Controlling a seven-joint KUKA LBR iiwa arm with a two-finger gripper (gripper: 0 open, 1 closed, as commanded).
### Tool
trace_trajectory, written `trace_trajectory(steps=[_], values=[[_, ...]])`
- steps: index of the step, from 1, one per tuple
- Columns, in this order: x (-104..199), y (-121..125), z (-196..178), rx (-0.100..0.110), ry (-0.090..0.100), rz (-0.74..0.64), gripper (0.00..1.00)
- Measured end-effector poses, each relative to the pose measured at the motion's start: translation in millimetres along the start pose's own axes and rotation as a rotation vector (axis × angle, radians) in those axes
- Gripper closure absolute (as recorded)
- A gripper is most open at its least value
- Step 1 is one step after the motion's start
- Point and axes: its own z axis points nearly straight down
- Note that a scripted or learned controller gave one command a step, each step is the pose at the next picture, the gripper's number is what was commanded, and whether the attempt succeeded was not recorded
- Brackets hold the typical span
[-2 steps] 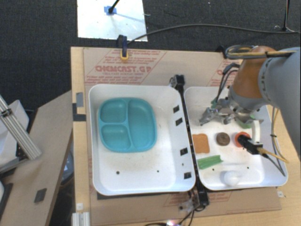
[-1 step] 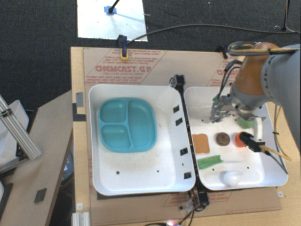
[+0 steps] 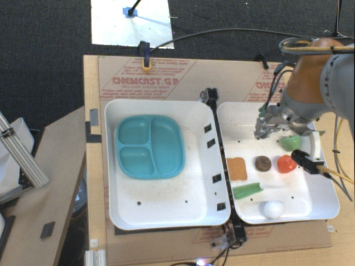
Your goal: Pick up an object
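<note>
In the right bin (image 3: 249, 115) we see an orange slab (image 3: 237, 168), a brown disc (image 3: 263, 163), a red piece (image 3: 286, 164), a green lump (image 3: 290, 143), a flat green strip (image 3: 247, 190) and a white ball (image 3: 272, 209).

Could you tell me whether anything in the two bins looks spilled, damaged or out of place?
Nothing stands out. The teal divided plate lies flat in the left bin; the right bin holds small items lying apart, among them an orange slab, a green strip and a white ball.

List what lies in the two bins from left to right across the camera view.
Teal divided plate → orange-brown flat piece → green strip → brown round piece → white ball → red piece.
</note>
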Motion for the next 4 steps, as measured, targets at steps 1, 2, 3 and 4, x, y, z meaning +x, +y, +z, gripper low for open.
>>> trace_trajectory(steps=[1,2,3,4], values=[[2.4,4.4,-64.0,-0.005,-0.001,-0.005,1.0],[2.4,5.7,-105.2,-0.003,-0.001,-0.006,1.0],[52.1,-8.3,-107.6,0.001,0.0,-0.008,1.0],[100.1,-35.5,-93.0,0.004,0.001,-0.008,1.0]])
